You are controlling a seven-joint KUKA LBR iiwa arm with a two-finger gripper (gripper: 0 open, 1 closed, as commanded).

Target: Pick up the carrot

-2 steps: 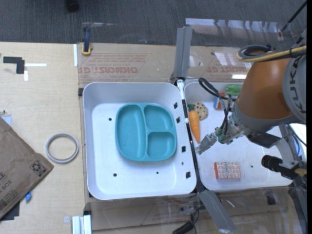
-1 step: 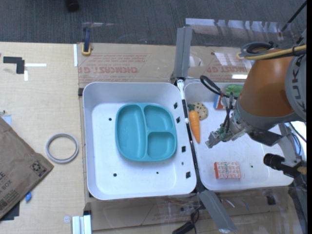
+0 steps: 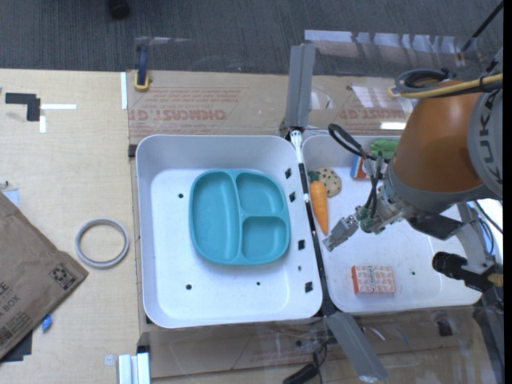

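Carrot lying lengthwise in right bin, tight against its left wall, just beside divider between bins; leafy end toward speckled cookie-like piece. Tapered, smooth, orange; likely hard plastic, apt to roll or slip. Gripper low in same bin, just right of carrot's lower tip, angled toward it, nothing between fingers; whether spread or closed, cannot tell. Placement suggests approach from open side, wall blocking other. Small patterned box flat nearer front. Green item at back. Left bin holding teal divided plate, glossy, rounded. Tape ring on tabletop, well apart.
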